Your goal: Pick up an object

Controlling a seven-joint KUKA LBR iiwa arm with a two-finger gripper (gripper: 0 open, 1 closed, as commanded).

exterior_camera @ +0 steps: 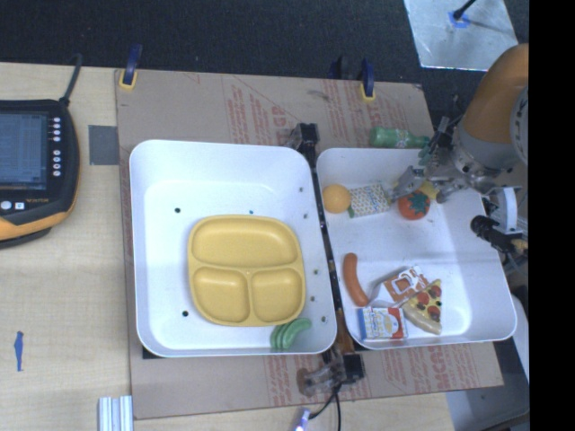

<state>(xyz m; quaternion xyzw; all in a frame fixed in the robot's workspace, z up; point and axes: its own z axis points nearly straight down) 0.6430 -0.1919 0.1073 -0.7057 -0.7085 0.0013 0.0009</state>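
My gripper (422,189) hangs over the back of the right bin (467,241), reaching in from the right, with its fingers spread open. A red tomato (413,207) lies just below and in front of it, not held. To its left in the same bin are a patterned packet (368,199) and an orange ball (336,198). Toward the front lie a sausage (356,278), a red-and-white carton (404,285), a pizza slice (426,310) and a small box (381,323).
The left bin (162,187) holds a yellow divided tray (246,269) and a green vegetable (289,333) at its front right corner. A green bottle (397,137) lies on the cardboard behind the right bin. A teach pendant (31,169) sits at far left.
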